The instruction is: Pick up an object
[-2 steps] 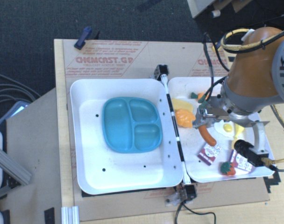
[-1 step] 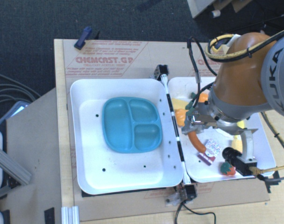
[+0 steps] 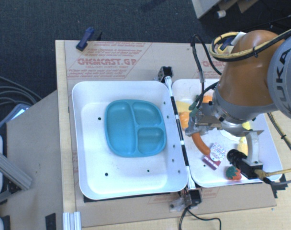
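Grey-and-orange arm's two-finger gripper (image 3: 192, 125) low at right white bin's (image 3: 203, 178) left wall, beside long orange carrot-shaped toy (image 3: 201, 143); grip state unclear. Blue divided plastic plate (image 3: 135, 127) central in left white bin (image 3: 117, 183).

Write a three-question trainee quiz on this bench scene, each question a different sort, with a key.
1. True or false: the blue divided plate lies in the left bin.
2. Which bin does the arm hang over? A) left bin B) right bin C) neither
3. Fill in: the plate has ___ compartments.

Key
1. True. It sits near the middle of the left bin.
2. B. The arm covers much of the right bin, above the orange carrot-like piece and other small items.
3. Three: one long one on its left, two smaller ones on its right.
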Controlling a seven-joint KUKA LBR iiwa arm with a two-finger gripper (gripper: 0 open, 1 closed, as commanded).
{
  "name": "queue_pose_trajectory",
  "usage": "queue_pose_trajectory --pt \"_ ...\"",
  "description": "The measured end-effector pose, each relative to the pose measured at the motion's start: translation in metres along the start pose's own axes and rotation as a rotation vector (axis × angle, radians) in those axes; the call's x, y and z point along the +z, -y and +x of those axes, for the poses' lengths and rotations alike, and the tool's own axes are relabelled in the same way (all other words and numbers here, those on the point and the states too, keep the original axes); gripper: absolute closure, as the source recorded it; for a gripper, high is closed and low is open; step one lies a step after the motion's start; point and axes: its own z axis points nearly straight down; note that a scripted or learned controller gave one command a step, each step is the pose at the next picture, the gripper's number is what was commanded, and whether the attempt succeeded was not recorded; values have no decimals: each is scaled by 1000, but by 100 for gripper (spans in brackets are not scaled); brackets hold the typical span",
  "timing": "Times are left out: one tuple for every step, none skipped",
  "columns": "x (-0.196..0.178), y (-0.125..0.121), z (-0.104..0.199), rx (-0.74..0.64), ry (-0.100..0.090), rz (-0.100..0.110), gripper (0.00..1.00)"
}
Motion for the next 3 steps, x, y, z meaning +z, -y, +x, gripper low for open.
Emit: queue_pose_trajectory --pt "11 -16 -49 1 2 0 100" --pt "1 0 -2 -1 0 3 100" --pt "-1 0 3 -1 0 2 100"
